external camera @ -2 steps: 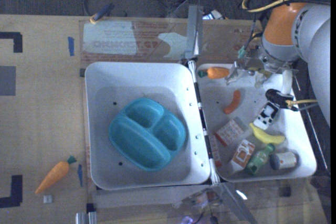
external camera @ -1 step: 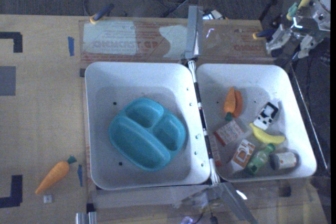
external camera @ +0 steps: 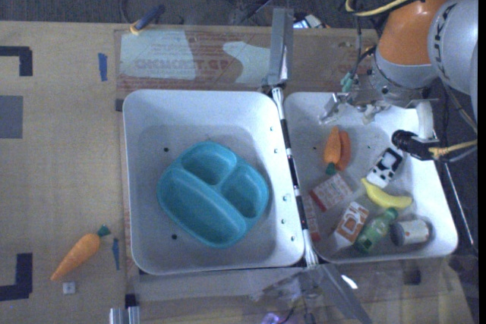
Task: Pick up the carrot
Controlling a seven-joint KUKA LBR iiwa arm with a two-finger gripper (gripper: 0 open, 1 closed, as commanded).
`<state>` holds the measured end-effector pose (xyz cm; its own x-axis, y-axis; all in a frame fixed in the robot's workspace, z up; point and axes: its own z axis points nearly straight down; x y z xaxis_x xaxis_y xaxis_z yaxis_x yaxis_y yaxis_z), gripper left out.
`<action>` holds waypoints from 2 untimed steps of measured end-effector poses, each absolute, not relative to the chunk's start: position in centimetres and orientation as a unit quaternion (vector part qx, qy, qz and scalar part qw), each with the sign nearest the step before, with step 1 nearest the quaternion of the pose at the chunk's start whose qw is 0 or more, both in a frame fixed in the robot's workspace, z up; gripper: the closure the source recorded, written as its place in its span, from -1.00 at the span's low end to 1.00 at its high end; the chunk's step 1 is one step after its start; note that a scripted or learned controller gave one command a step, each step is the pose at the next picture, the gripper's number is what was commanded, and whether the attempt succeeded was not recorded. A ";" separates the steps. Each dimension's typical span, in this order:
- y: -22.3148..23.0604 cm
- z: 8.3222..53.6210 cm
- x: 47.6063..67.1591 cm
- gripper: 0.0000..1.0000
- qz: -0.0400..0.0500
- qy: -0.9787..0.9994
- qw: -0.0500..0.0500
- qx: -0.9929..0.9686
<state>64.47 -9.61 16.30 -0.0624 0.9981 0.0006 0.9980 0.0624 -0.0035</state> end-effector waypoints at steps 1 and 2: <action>-10.4 8.6 61.3 -1.00 -0.001 -0.804 -0.001 -0.595; -10.5 9.6 61.3 1.00 -0.001 -0.803 -0.001 -0.596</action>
<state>61.35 -10.53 9.61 -0.2885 0.9575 0.0002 0.9575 0.2885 0.0030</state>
